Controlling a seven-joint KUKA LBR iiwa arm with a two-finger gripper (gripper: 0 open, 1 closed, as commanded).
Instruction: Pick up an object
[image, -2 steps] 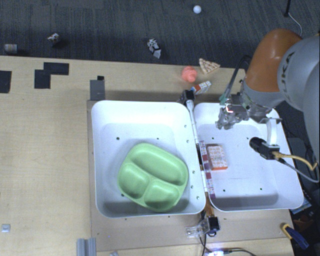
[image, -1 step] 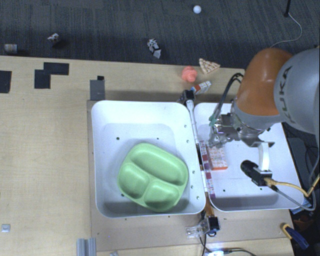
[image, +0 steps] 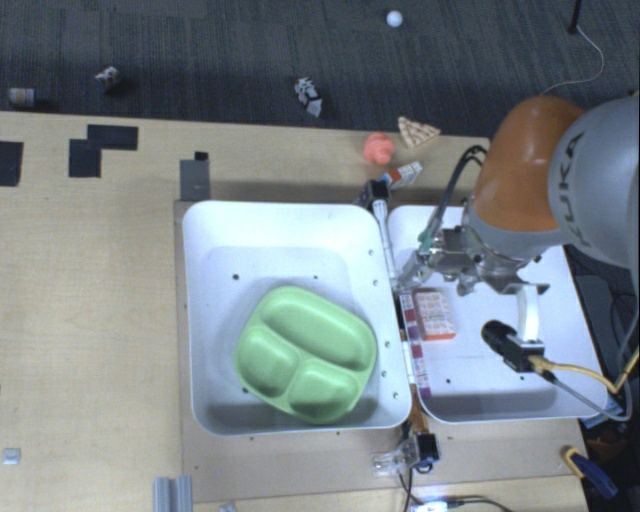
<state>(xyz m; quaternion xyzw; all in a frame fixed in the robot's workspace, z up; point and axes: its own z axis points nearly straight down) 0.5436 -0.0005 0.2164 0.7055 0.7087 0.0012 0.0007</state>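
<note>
Camera view: gripper hangs over the right bin, close to its left wall. A pink-and-white packet lies flat on the bin floor just beside it. I cannot tell how far the tool is open, and I see nothing in its hold. My read: nothing lifted yet, so grasp and lift remain. Green divided dish sits in the left bin. The bin wall near the packet may crowd the approach. Pink ball lies on the bench beyond.
</note>
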